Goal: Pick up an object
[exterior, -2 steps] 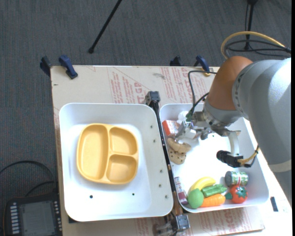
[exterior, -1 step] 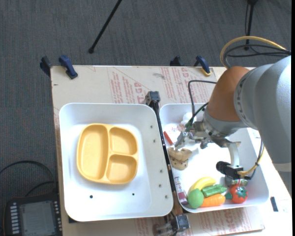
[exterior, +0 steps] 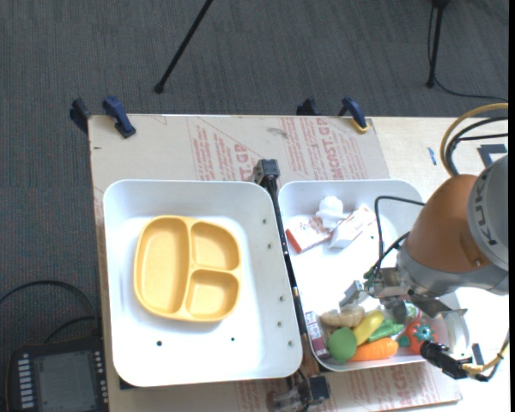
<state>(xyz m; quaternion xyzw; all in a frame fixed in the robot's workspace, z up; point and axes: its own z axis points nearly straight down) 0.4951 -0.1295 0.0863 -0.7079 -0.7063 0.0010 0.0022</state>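
In the left bin (exterior: 120, 230) I'm counting one smooth yellow three-compartment plate (exterior: 187, 267). The right bin (exterior: 395, 187) is holding two small cartons (exterior: 330, 228) far, mixed glossy toy food (exterior: 365, 333) near. The gripper (exterior: 384, 292) is hovering there; grip unclear.

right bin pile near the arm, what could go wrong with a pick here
1. The toys are heaped in the right bin's near corner: green piece, yellow piece and orange carrot touch, so the end effector may nudge or catch a neighbour.
2. The pile lies against the bin wall, leaving little room to close.
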